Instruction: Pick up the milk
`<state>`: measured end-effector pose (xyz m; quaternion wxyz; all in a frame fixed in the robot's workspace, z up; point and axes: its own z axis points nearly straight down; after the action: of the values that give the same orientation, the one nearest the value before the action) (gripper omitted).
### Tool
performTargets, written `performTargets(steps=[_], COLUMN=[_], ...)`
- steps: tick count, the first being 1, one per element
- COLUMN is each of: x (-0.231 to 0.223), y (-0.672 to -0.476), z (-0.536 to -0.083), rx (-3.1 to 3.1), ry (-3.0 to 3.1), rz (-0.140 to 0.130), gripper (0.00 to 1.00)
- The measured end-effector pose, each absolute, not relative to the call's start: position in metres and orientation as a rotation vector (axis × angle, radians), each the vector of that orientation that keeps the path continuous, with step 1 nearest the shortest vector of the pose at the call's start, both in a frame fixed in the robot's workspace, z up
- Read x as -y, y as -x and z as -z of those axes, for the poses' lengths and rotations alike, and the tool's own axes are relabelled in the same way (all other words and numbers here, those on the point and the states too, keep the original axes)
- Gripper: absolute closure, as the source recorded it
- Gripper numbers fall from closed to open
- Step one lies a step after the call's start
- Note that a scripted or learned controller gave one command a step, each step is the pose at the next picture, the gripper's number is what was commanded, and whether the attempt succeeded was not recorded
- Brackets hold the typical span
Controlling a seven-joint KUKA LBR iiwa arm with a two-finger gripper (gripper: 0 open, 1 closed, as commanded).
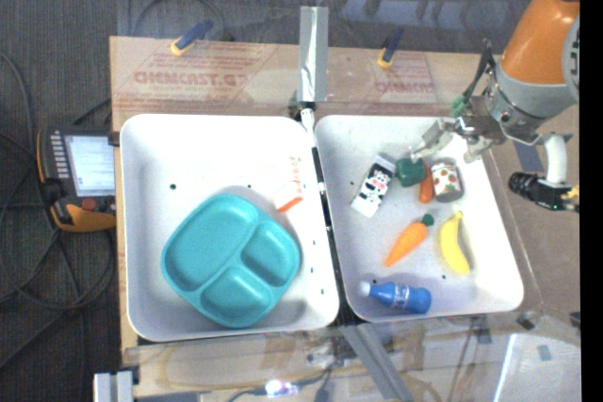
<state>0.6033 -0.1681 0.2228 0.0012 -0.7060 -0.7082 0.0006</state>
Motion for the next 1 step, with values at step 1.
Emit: performTargets(steps=[1], x=[0.1165], y=[-0.6197], z=[-0.1033], rx=[2.351], ry=[2.081], rz=[-0.001], gripper=[0.00])
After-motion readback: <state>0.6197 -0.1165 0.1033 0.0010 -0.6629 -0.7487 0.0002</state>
